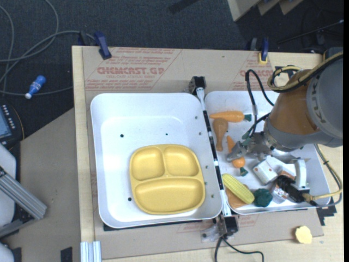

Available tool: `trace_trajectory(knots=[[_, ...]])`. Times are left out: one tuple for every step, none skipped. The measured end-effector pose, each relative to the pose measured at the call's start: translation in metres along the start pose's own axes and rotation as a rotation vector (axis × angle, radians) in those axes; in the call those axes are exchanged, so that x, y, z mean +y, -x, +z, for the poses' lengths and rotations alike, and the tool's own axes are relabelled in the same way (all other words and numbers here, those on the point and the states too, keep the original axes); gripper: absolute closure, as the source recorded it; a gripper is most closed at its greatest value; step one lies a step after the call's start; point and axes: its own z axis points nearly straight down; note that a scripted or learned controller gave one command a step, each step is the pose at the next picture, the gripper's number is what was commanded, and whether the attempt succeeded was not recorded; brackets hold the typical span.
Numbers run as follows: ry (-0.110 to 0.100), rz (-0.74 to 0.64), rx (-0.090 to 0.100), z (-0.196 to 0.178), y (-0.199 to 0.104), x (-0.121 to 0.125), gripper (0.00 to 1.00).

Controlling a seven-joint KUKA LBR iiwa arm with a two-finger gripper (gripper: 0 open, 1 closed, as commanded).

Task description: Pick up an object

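Note:
The right bin (pixel 234 100) holds toy food. A carrot (pixel 226 115) lies near the far wall, with a tan cone-shaped piece (pixel 220 131) just below it. Nearer the middle are a small orange bit (pixel 230 143) and an orange chunk (pixel 238 161). A corn cob (pixel 238 187) and a dark green piece (pixel 263 198) rest at the front wall. My gripper (pixel 246 148) is low in this bin, pointing left, right beside the orange chunk and the small orange bit. Nothing can be made out between its fingers; the wrist hides them.
In the left bin (pixel 109 124) sits a yellow three-part plate (pixel 166 178). The divider between the bins (pixel 210 141) runs just left of the toys. A small yellow object (pixel 303 234) lies on the bench outside the right bin's front corner.

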Motion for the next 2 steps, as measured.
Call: trace_trajectory(knots=[[0.001,0.000,0.000,0.000,-0.003,0.000,0.00],[0.005,-0.002,-0.002,0.000,-0.010,0.017,0.00]])
